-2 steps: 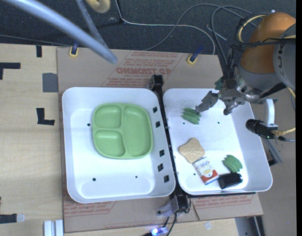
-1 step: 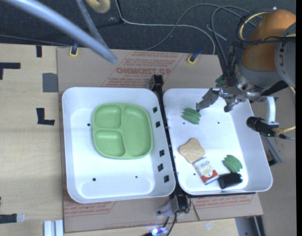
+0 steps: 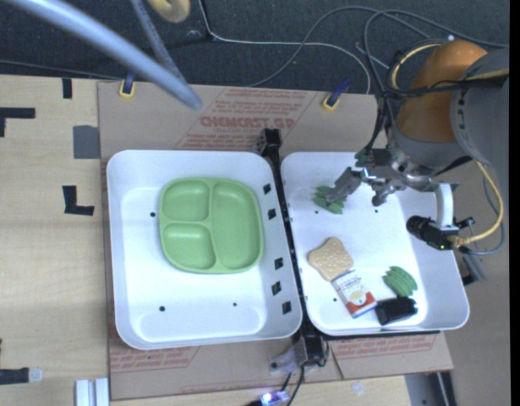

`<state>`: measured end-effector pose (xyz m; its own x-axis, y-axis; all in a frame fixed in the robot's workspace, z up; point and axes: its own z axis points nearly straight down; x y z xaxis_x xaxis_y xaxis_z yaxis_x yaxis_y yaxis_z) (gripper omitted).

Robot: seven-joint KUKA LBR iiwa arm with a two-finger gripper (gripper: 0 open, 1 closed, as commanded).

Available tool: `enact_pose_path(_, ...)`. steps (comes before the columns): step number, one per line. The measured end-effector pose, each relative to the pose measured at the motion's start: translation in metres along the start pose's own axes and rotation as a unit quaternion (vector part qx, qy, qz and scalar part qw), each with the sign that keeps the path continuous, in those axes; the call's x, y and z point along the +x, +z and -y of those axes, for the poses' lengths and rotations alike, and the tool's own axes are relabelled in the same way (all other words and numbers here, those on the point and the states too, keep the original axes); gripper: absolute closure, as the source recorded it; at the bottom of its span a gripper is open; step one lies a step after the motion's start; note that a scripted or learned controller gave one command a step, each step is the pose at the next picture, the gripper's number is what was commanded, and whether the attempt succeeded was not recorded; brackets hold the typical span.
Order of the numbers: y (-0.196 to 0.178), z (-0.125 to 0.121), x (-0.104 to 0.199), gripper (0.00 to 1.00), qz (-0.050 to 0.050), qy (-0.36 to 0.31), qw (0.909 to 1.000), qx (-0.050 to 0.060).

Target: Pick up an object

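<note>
gripper (image 3: pixel 354 184) | fingers look spread, nothing seen between them | green object (image 3: pixel 331 198) just beyond the lower-left fingertip, possibly touching | its long axis unclear at this slant

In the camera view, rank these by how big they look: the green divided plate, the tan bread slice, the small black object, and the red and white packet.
1. Green divided plate, by far.
2. Tan bread slice.
3. Red and white packet and small black object look alike; unranked.
</note>
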<state>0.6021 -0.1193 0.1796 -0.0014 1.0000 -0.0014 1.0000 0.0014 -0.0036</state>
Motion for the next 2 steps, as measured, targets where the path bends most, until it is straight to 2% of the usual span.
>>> enact_pose_path(1,0.063,0.0,0.006,0.0,0.0,0.0,1.0,0.001)
enact_pose_path(2,0.097,0.0,0.007,0.0,0.0,0.0,1.0,-0.001)
